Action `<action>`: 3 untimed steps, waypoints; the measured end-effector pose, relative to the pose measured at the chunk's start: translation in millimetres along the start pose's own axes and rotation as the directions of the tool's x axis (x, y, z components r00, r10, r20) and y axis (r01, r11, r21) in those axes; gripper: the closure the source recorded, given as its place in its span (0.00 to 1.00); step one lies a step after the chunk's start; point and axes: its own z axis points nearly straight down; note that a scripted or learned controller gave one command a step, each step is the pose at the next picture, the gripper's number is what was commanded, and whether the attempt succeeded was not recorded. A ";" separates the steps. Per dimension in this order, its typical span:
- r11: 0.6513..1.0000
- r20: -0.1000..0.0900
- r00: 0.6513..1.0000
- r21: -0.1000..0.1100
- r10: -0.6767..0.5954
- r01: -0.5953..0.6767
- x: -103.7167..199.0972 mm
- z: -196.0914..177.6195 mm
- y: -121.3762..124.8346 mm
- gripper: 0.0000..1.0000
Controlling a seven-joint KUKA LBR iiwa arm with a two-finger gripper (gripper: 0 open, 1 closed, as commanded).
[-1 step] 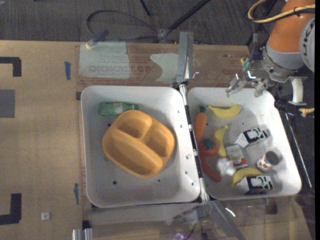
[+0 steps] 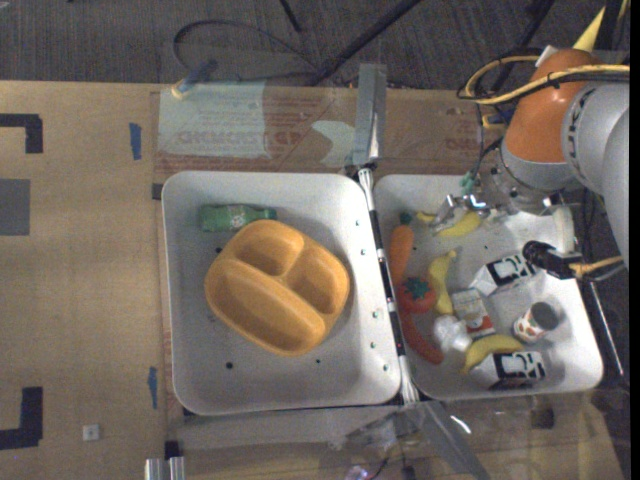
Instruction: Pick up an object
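Reaching in over the right bin (image 2: 585,368), the gripper (image 2: 462,208) sits low at the far side, right beside a yellow banana (image 2: 462,225), but I cannot tell what state it is in. More toys fill that bin, like a carrot (image 2: 400,250) and a tomato (image 2: 418,296). A yellow plate (image 2: 278,285) and a green packet (image 2: 235,216) lie in the left bin (image 2: 190,368).

Divided plate (image 2: 278,285) in left bin (image 2: 190,368), carrot (image 2: 400,251) in right bin (image 2: 585,363)
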 end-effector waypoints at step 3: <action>1.000 0.001 1.000 -0.004 0.003 -0.003 78.7 -89.3 -66.8 1.00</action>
